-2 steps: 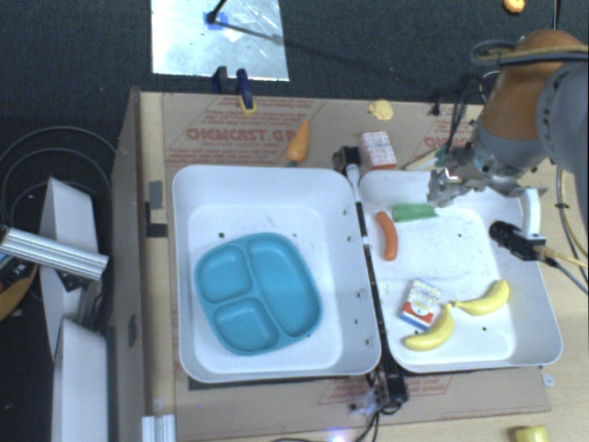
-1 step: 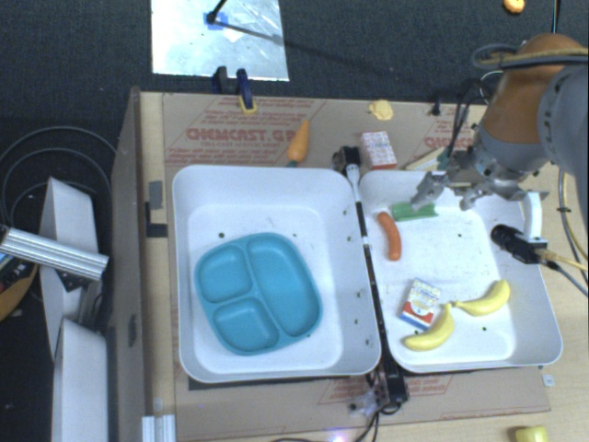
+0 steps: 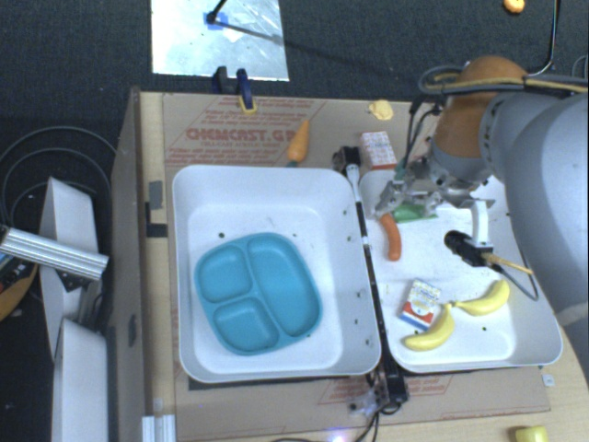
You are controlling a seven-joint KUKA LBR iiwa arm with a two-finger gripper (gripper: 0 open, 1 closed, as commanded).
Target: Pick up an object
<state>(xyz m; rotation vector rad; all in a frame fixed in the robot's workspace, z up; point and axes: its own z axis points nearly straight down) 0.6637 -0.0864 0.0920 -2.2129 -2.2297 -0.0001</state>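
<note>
1. Right now the grey arm's gripper (image 3: 398, 201) hangs low over the far corner of the right-hand shallow white bin (image 3: 534, 348), just above the upper end of a small orange-red sausage-shaped toy (image 3: 393, 237); whether it is released or clenched I cannot tell.
2. Nothing is seen clamped in the gripper, so the pick looks not yet made.
3. That sausage toy lies flat on the bin floor, near the wall shared with the left bin, with a green flat piece (image 3: 419, 212) just beyond it.
4. It is probably light, smooth plastic, stiff and rounded, so it may roll or slip; taking it across its narrow middle seems best.
5. Nearer the front of the right bin lie two yellow toy bananas (image 3: 431, 335) and a small white carton (image 3: 421, 304).
</note>
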